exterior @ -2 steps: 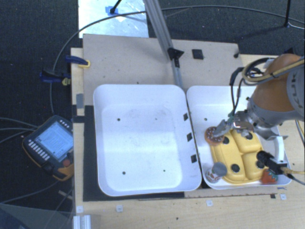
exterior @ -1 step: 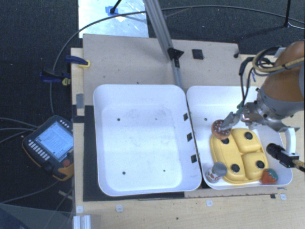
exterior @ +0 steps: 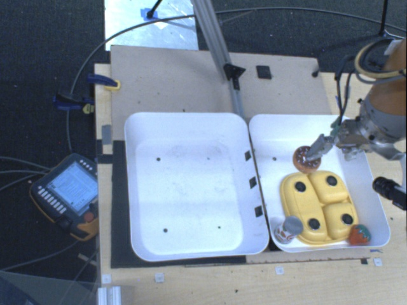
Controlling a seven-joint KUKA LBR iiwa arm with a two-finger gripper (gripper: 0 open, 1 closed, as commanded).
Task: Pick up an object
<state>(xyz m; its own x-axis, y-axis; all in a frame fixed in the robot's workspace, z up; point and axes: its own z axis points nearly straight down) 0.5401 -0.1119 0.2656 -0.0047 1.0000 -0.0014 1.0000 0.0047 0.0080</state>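
The right bin [exterior: 273, 135] holds a large yellow block with black dots [exterior: 318, 207]. A small round brown and pink ring-shaped toy [exterior: 306, 160] lies just behind the block. At the bin's front are a small grey and white cup [exterior: 287, 227] on the left and a red strawberry-like toy [exterior: 360, 234] on the right. My gripper [exterior: 320, 147] reaches in from the right, and its tip is right over the upper right edge of the ring toy. Nothing is visibly lifted.
The left bin [exterior: 137, 132] sits beside the right one, joined by black clips [exterior: 252, 183]. A grey pole [exterior: 213, 33] slants over the bench's back edge. A teach pendant [exterior: 67, 192] and cables lie on the floor to the left.
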